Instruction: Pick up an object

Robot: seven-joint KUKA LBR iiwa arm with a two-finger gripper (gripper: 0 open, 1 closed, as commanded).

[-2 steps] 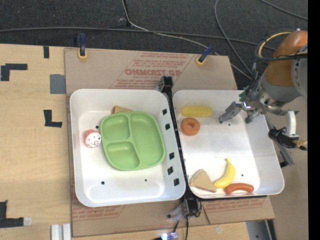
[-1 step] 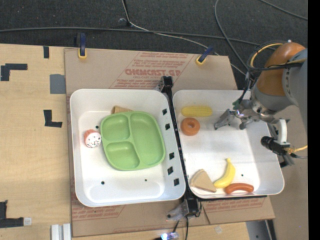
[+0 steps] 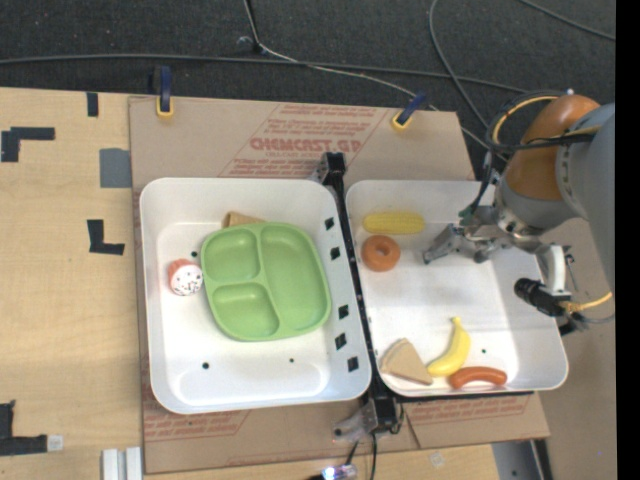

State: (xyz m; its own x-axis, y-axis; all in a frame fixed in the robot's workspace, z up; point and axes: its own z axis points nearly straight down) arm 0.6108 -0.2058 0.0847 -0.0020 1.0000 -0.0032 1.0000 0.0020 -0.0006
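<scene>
The grey two-finger gripper [image 3: 432, 255] hangs spread open and holds nothing – the round orange-brown toy doughnut [image 3: 380, 253] lies just toward the right bin's [image 3: 520, 376] left wall from its tips

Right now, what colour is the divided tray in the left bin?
Light green, plain, no pattern. The divided tray shows in the camera view.

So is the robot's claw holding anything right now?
Gripper: open, holding nothing, above the right bin, beside the orange donut.
</scene>
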